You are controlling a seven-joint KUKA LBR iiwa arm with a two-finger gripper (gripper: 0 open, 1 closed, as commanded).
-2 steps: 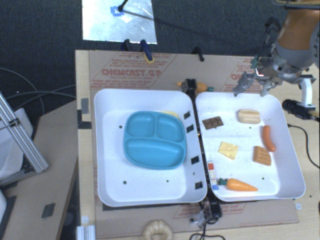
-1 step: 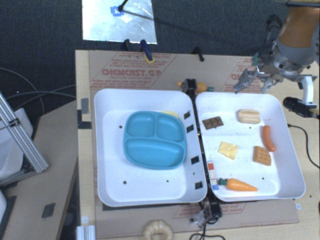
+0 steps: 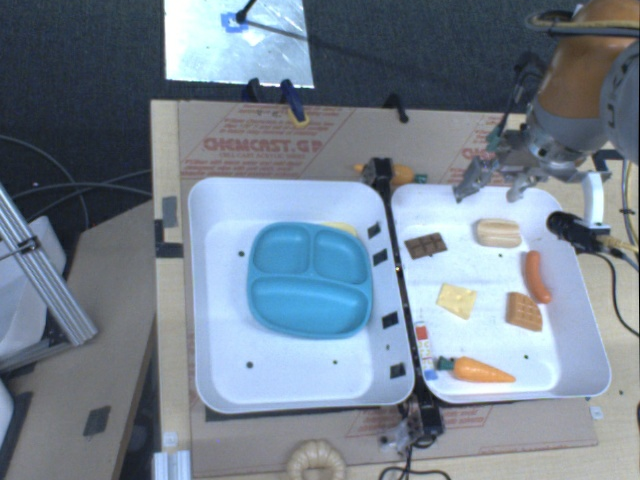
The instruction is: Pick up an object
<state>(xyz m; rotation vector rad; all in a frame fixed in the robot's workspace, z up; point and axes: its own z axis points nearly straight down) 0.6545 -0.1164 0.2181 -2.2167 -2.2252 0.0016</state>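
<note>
Fingers [image 3: 492,185] spread and holding nothing, poised over the right bin [image 3: 580,313] rear edge; approach step, next drop onto the bread roll [image 3: 497,232].

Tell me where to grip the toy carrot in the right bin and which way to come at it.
Grip the carrot across its thick orange middle, coming straight down from above. It lies flat near the front of the right bin, long axis roughly left to right, so the claw should probably close across its narrow width, front to back. The pointed right end tapers and would likely slip.
</note>
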